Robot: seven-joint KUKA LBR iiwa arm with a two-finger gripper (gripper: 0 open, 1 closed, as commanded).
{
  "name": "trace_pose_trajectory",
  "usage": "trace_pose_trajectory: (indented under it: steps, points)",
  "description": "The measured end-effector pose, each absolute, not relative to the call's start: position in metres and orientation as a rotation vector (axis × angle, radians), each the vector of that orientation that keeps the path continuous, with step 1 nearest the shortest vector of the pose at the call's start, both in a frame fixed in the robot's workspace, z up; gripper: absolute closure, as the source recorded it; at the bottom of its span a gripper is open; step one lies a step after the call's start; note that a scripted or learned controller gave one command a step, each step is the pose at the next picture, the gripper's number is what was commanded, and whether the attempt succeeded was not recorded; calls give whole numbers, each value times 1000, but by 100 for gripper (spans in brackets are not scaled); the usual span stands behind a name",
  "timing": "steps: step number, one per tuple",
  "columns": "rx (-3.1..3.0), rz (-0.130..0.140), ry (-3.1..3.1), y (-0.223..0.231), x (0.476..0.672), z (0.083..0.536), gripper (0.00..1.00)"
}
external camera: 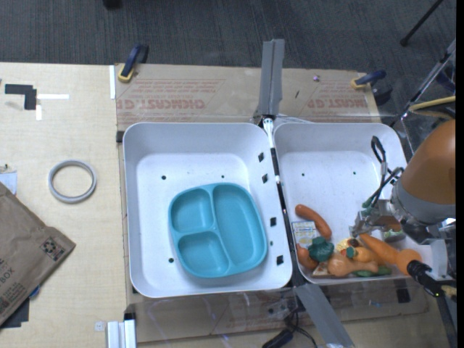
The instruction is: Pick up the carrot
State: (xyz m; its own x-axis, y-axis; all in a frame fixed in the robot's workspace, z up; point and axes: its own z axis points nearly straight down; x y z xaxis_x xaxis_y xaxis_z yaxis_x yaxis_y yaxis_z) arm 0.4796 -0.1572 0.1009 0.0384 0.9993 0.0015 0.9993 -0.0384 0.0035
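The carrot [388,252] is a fat orange piece lying at the front right of the right bin [326,172], in a pile of toy food. My gripper [371,223] hangs low over the pile, just above and left of the carrot's thick end. The wrist and its metal parts hide where the tips meet the pile. I see nothing lifted off the bin floor.
In the pile lie a green broccoli-like piece [321,250], a tan piece [341,267] and an orange-brown sausage [313,220]. The left bin [188,158] holds a blue divided plate [217,229]. A tape ring [72,180] and a cardboard box [22,252] lie on the bench at left.
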Motion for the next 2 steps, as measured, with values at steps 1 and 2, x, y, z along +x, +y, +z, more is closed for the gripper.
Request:
trace_pose_trajectory:
  steps: [1, 2]
  points:
    - [2393, -3, 2036, -88, 527, 192, 100]
    - [2393, -4, 2037, -88, 527, 192, 0]
